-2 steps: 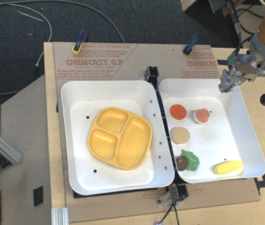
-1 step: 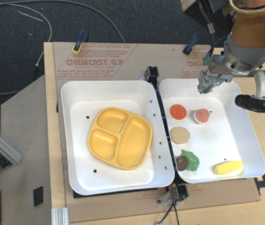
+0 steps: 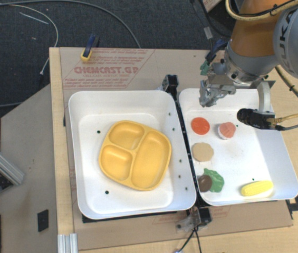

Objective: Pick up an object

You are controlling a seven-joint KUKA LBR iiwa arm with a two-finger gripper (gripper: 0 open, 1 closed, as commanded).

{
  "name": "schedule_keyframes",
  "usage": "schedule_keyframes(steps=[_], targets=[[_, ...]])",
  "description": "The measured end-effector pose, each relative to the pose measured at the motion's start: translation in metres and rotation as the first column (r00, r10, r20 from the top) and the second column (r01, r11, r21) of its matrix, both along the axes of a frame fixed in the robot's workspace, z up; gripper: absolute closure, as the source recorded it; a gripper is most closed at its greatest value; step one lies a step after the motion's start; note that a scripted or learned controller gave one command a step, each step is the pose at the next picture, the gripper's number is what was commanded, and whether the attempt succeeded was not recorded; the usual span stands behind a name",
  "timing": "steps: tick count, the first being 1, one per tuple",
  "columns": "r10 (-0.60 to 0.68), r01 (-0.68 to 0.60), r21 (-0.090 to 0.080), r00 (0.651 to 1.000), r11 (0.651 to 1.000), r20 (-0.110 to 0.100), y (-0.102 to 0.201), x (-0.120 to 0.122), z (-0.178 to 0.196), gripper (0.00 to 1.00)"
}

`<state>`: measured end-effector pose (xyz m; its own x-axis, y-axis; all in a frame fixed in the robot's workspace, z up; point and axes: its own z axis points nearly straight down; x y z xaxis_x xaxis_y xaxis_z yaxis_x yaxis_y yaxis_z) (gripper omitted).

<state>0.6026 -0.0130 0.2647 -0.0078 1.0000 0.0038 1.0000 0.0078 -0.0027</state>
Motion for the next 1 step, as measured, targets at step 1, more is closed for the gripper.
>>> schedule_keyframes(steps=[1], targets=[[-0.002, 0.002, 0.0, 1.0, 1.0, -0.003, 0.0552, -0.0006, -0.0196, 1.0]])
